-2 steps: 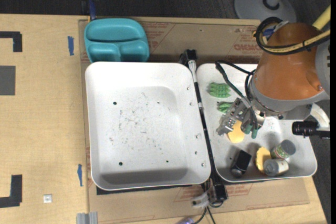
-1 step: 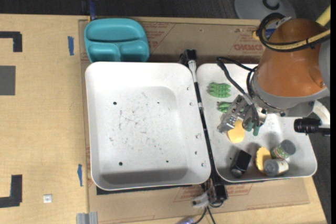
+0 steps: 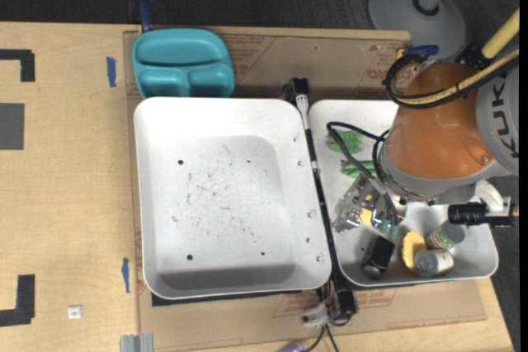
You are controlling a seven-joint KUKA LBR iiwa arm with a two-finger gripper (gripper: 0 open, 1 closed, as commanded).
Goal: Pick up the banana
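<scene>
A short yellow piece, which I take for the banana (image 3: 410, 248), lies near the front of the right bin (image 3: 478, 266), partly covered by other items. My gripper (image 3: 360, 208) is low inside this bin, just left of and a little behind the banana. The orange wrist band (image 3: 433, 128) hides the bin's middle and back. Nothing shows as held.
A black object (image 3: 379, 254) lies left of the banana, and a grey cylinder (image 3: 431, 261) and a small jar (image 3: 446, 237) lie to its right. Green items (image 3: 350, 146) sit at the bin's back left. The left bin (image 3: 157, 177) adjoins, with a teal tray (image 3: 183, 62) behind it.
</scene>
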